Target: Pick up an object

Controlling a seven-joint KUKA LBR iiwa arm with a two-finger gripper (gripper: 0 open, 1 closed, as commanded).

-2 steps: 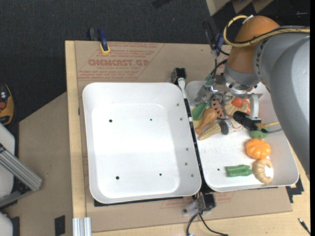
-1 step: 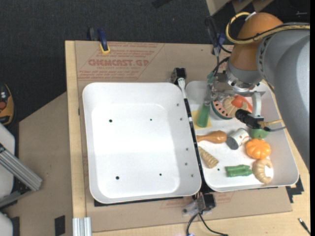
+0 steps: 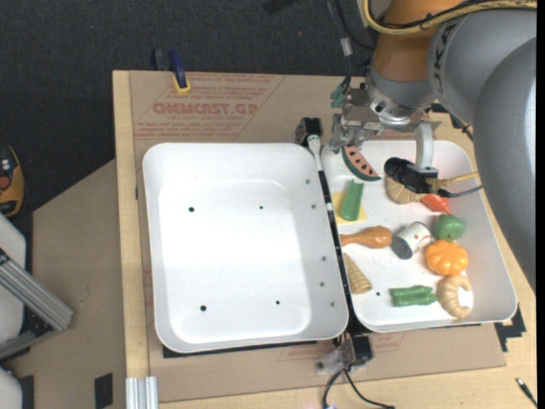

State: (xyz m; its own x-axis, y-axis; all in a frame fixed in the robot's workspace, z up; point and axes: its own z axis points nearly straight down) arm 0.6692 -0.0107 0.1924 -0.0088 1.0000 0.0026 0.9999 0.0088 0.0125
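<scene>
- Hanging over the far end of the right bin (image 3: 502, 301), the gripper (image 3: 356, 135) sits just above a watermelon slice (image 3: 363, 164)
- Whether it is apart or together cannot be told
- Toy food lies in that bin: a yellow-green piece (image 3: 350, 201), a chicken leg (image 3: 368, 239), a pumpkin (image 3: 447, 258)
- The left bin (image 3: 162, 254) is white

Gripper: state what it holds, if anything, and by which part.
It cannot be told. The gripper hangs over the far end of the right bin, just above the watermelon slice, but no object is visibly between its fingers.
</scene>
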